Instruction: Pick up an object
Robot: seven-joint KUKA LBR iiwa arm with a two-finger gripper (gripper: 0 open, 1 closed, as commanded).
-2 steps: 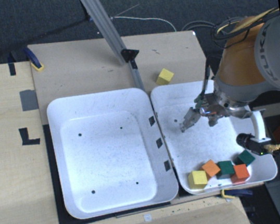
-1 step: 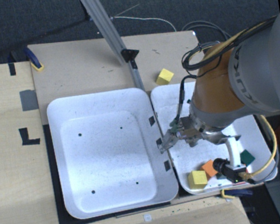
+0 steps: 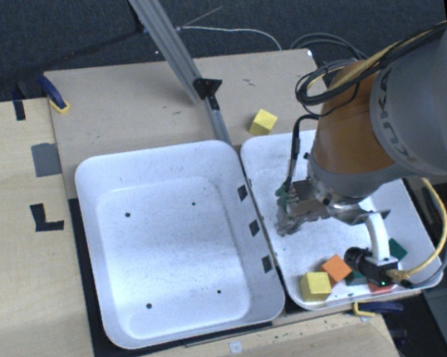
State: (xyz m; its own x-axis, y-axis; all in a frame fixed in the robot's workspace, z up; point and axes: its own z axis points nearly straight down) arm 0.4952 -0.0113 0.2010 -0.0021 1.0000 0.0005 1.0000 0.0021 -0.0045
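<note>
My gripper (image 3: 289,212) hangs over the left middle of the right bin (image 3: 266,168), pointing down, with the grey and orange arm above it covering much of that bin. A yellow block (image 3: 314,285) lies at the bin's front left corner. Just right of it sits an orange block (image 3: 336,267). A dark green piece (image 3: 398,248) lies further right, and something red (image 3: 378,283) peeks out at the front rim. All of these sit apart from the gripper, toward the front. Whatever lies under the arm is hidden.
The left bin (image 3: 98,235) stands beside the right one, their rims touching. A yellow cube (image 3: 263,121) rests on the bench just behind the right bin. A grey metal bar (image 3: 173,43) slants down from the back to the bins' shared corner.
</note>
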